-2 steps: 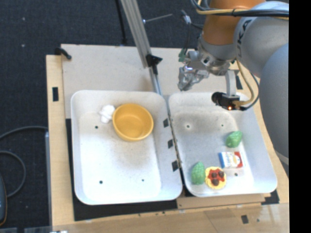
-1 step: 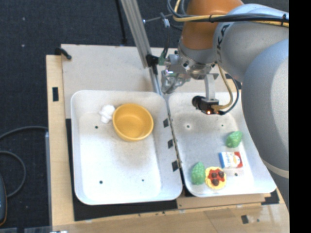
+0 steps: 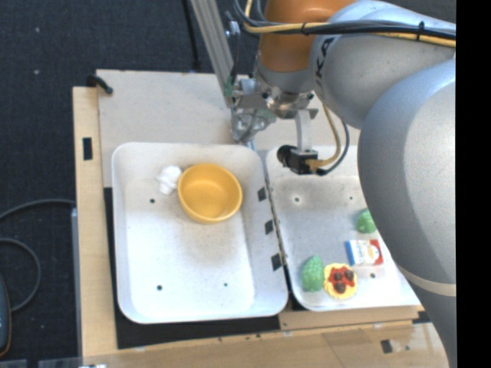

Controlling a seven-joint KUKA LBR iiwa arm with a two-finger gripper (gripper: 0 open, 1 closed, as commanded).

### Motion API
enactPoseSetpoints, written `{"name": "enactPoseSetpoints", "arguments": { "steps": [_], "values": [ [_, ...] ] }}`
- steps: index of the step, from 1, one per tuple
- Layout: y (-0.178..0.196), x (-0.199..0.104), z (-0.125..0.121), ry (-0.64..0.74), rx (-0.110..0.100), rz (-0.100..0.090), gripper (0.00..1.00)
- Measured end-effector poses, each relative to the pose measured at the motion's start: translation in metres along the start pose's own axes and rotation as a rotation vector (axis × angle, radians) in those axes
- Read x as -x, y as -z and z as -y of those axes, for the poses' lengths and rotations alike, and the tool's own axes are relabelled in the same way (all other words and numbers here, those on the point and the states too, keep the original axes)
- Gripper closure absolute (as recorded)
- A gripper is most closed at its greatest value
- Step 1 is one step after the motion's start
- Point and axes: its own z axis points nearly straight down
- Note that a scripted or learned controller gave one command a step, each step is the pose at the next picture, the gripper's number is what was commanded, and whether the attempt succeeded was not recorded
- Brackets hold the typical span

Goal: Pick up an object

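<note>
A yellow bowl [image 3: 209,192] sits in the left bin [image 3: 192,282] near its far edge, with a small white crumpled object [image 3: 168,178] touching its left side. In the right bin [image 3: 322,205] lie a green leafy piece [image 3: 311,274], a yellow round toy with dark red dots [image 3: 341,280], a small white, red and blue carton [image 3: 364,252] and another green item [image 3: 365,221] partly behind the arm. My gripper [image 3: 247,126] hangs above the far edge between the two bins, right of and beyond the bowl. Nothing shows between its fingers.
The big grey arm covers the right bin's right side and far corner. A slanted metal strut [image 3: 211,25] rises behind the gripper. Black clips [image 3: 270,225] line the seam between the bins. Bare bench [image 3: 165,106] lies beyond the left bin.
</note>
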Motion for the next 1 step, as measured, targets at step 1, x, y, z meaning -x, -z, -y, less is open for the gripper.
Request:
{"name": "enactPoseSetpoints", "arguments": {
  "steps": [1],
  "values": [
    [-0.0005,0.0026,0.0003,-0.004,-0.002,0.000,0.00]
  ]
}}
